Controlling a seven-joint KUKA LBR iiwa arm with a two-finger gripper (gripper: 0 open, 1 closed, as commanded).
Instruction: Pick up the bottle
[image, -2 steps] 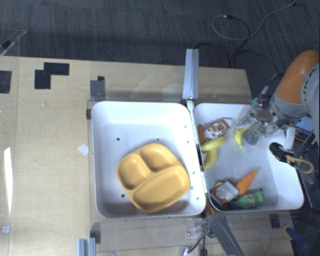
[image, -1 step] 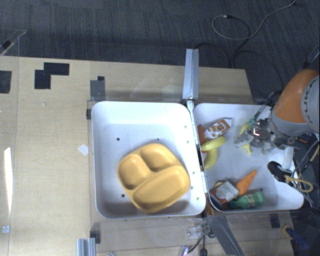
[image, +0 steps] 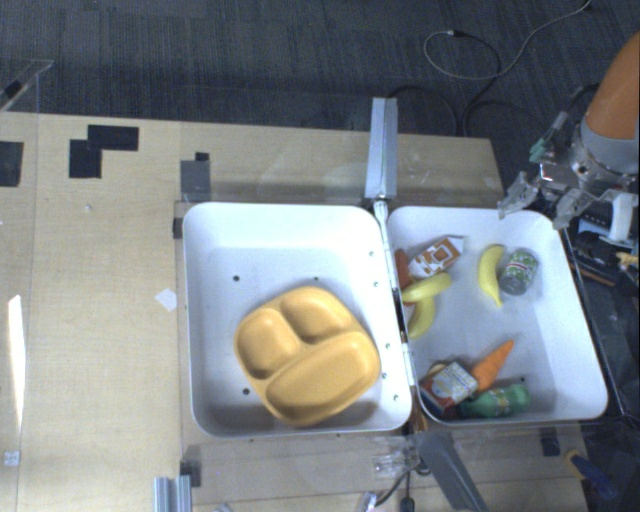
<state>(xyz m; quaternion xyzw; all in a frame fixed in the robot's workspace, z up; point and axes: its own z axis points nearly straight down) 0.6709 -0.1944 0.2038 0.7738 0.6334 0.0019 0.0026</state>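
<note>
The green bottle (image: 497, 401) lies on its side along the front wall of the right bin (image: 580, 340), its dark cap end toward the left. My gripper (image: 545, 199) hangs over that bin's far right corner, well away from the bottle, which is at the opposite, near edge. Its two fingers stand apart, open, with nothing between them. The orange band of the arm (image: 612, 105) is above it at the right.
An orange carrot (image: 493, 364) and a small snack box (image: 452, 382) touch the bottle. Farther back are a can (image: 518, 272), a single banana (image: 489, 274), two more bananas (image: 424, 301) and a carton (image: 436, 257). A yellow divided plate (image: 308, 354) lies in the left bin (image: 215, 260).
</note>
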